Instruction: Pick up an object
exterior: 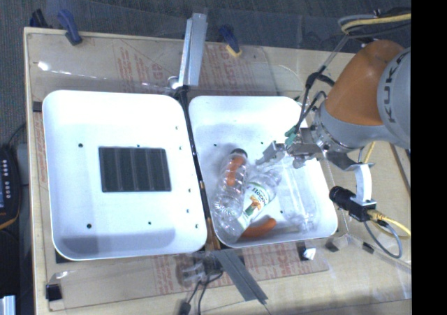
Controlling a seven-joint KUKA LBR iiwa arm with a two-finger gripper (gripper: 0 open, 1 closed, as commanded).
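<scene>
From above, the end effector [285, 150] sits over the right bin [209, 118], its state impossible to tell. Clear plastic bottles [244, 195] with orange caps lie heaped in that bin's near half.

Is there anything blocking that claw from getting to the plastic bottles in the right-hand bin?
Nothing visible stands in the way. The gripper hangs over the right bin, right beside the clear plastic bottles heaped in its lower half, with just bare bin floor between them.

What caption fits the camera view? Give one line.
KUKA gripper reaches into the right bin beside clear plastic bottles.
</scene>
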